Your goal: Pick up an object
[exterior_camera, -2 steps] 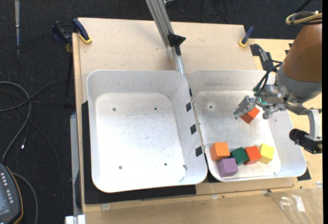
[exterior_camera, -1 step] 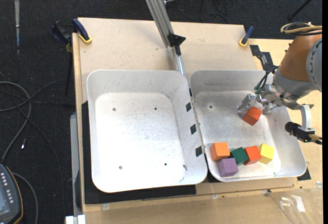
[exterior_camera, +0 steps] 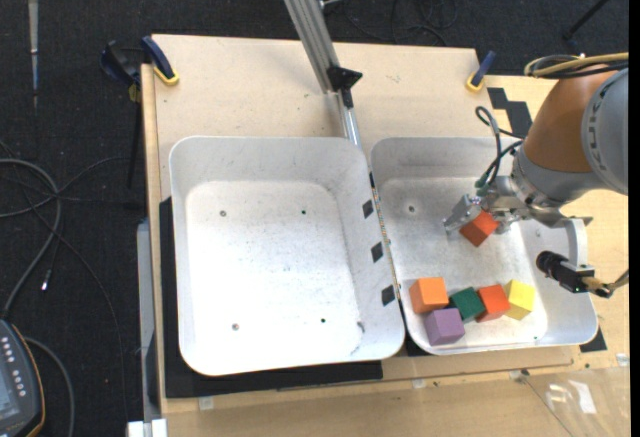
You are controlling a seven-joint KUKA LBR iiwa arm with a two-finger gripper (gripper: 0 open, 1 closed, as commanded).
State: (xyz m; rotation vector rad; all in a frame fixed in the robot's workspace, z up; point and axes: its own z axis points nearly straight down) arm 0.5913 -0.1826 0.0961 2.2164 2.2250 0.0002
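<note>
- The bench (exterior_camera: 300, 85) is a pale wooden board carrying two shallow white bins side by side.
- The left bin (exterior_camera: 200, 175) is the wider of the two, its speckled floor bare.
- The right bin (exterior_camera: 420, 165) holds all the coloured blocks, and the arm reaches over its right rim.
- The arm (exterior_camera: 575, 140) is grey with an orange band above the wrist, and comes in from the right edge of the view.
- The gripper (exterior_camera: 478, 221) sits over the middle of the right bin, clenched on a block that shows between its fingers.
- The red-orange block (exterior_camera: 480, 228) is a small cube, tilted with one corner pointing down, held in the gripper over the bin's middle and well apart from the row of blocks near the front wall.
- The orange block (exterior_camera: 431, 293) lies at the left end of that row.
- The purple block (exterior_camera: 445, 325) sits just in front of it, nearest the front wall.
- The green block (exterior_camera: 467, 304) is dark and touches the red block (exterior_camera: 494, 301) on its right.
- The yellow block (exterior_camera: 521, 298) ends the row on the right.
</note>
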